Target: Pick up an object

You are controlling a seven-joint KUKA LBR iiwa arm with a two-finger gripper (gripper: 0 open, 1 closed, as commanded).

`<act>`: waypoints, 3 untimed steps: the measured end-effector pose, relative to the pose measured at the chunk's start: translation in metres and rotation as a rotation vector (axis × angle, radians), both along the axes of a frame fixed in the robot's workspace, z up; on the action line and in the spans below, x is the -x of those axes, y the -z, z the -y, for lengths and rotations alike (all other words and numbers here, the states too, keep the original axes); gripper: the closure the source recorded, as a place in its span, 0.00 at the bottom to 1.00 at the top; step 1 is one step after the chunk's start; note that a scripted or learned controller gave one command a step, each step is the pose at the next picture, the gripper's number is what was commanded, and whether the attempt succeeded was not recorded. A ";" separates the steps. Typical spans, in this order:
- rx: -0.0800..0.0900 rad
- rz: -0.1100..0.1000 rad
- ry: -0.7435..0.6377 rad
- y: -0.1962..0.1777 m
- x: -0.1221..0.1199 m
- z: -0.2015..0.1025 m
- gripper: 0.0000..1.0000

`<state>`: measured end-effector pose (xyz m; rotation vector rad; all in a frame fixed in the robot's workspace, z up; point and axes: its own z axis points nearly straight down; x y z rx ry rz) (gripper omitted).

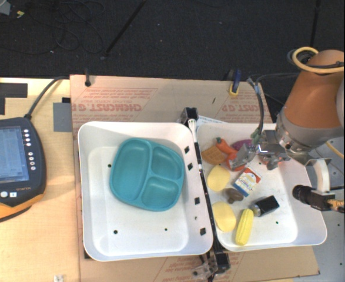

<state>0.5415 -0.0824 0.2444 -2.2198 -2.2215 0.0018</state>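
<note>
We see the gripper [247,155] with jaws we cannot tell apart; the small carton [246,182] lies just at its six o'clock, tilted diagonally.

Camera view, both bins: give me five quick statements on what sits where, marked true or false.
1. The teal sectioned plastic plate lies in the left white bin. True.
2. The yellow toy corn cob lies in the left bin. False: it lies in the right white bin, near its front edge.
3. The arm's gripper is over the right bin, above the cluster of small items. True.
4. The small black block rests on the teal plate. False: it lies on the right bin's floor, beside the corn cob.
5. A grey handheld control pendant with a screen sits on the bench left of the bins. True.
</note>
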 end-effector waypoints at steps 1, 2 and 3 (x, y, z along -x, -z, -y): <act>-0.002 -0.013 0.007 0.084 0.071 0.043 0.00; 0.006 0.020 0.003 0.136 0.049 0.062 0.00; 0.000 0.017 -0.005 -0.048 0.063 0.008 0.00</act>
